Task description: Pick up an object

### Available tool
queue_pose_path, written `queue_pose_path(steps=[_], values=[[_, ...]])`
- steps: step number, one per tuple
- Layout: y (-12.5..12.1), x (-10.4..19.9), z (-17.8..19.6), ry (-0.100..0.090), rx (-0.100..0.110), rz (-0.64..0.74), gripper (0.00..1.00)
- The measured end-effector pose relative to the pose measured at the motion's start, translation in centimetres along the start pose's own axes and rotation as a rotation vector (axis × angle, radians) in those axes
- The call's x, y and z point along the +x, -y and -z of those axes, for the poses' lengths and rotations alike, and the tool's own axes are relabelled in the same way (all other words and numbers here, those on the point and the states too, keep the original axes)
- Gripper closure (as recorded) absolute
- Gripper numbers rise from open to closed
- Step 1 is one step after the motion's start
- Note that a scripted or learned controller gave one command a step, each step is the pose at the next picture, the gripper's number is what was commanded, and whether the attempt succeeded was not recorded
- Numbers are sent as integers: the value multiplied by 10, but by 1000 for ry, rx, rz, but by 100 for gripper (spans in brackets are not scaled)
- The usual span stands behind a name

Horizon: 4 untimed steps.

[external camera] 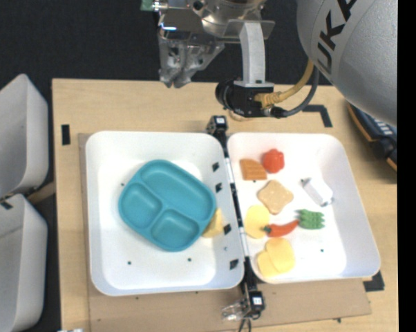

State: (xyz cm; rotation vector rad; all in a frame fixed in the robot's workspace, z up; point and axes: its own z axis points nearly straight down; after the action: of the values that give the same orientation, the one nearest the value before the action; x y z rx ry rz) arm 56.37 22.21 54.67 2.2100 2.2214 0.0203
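The pincer (175,75) is hanging high over the bare worktop (125,106), just beyond the far rim of the two bins. Whether it is apart or together, I cannot tell from this angle.

Closest to it, on the camera side, the left bin (97,185) is sitting with its far rim almost under the pincer. A teal divided plate (168,213) is lying flat in that bin, well short of the pincer and roughly in line with it. A small yellow piece (213,224) is peeking out from under the plate's edge on the arm's side, next to the divider between the bins.

Swinging toward the arm's side of the pincer, the right bin (350,185) is carrying the small objects. Nearest are an orange-brown square (252,169) and a red lump (273,160), sitting side by side and just about touching near the far rim. Further from the pincer, a slice of toast (275,196) is lying flat, with a white block (316,191) resting apart from it toward the arm. Beyond those, a yellow disc (257,220) is touching a red-orange piece (284,228), and a green piece (310,219) is lying at that piece's other end. Farthest of all, pale yellow slices (277,258) are sitting by the near rim.
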Motion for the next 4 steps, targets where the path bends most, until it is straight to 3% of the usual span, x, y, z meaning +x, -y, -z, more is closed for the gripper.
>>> queue_pose_path(steps=[1,2,3,4], values=[[-26,-2,-152,13,33,-6,100],[-55,-4,-287,12,32,-6,100],[34,0,-271,6,26,0,100],[29,-3,-265,9,27,-6,100]])
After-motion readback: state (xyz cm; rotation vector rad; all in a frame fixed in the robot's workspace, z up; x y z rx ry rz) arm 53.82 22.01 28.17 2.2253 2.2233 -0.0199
